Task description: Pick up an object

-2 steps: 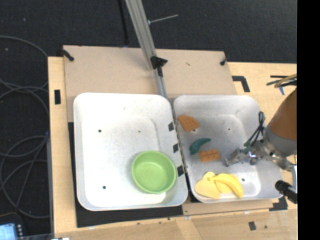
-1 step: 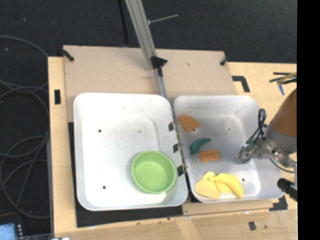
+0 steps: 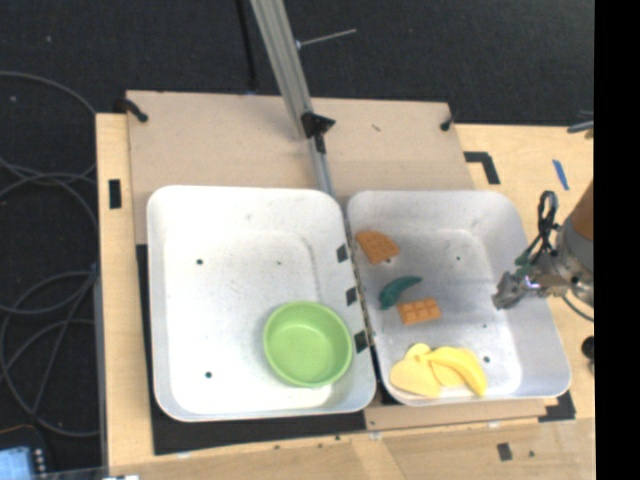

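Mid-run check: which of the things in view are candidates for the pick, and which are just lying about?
Belong to the job:
- gripper, at the right bin's right side
- orange piece
- green piece
- orange waffle block
- yellow bananas
- green bowl in the left bin

Just lying about:
- metal pole
- cables on the floor

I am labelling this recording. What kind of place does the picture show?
Probably a robotics lab bench: two white bins on a board, toy food such as the bananas, loose cables on dark floor.
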`<state>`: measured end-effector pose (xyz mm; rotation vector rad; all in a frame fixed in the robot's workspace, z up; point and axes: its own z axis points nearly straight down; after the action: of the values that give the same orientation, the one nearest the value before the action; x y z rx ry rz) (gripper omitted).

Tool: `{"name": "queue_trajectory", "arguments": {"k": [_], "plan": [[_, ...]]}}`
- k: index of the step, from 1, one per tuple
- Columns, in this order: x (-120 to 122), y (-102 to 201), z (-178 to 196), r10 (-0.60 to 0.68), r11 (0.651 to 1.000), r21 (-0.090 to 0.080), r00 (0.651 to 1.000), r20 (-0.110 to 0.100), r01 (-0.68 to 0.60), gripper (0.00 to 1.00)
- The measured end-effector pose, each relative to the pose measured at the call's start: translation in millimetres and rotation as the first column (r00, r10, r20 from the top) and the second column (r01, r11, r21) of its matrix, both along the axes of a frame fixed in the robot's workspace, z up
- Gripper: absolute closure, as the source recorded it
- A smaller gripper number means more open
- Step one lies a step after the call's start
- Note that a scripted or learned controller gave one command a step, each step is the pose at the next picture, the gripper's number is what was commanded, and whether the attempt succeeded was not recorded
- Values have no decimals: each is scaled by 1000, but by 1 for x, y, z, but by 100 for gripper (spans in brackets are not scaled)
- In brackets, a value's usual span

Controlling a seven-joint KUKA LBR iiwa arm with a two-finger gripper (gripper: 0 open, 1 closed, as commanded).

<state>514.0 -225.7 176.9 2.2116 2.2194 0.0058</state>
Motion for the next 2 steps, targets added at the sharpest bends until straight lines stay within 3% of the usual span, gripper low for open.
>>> {"name": "queue_trajectory", "arguments": {"k": [1,2], "plan": [[2,-1,48,1,1000,1,1000,-1,-1,100],[17,49,62,5,1000,4,1000,-4,-5,100]]}}
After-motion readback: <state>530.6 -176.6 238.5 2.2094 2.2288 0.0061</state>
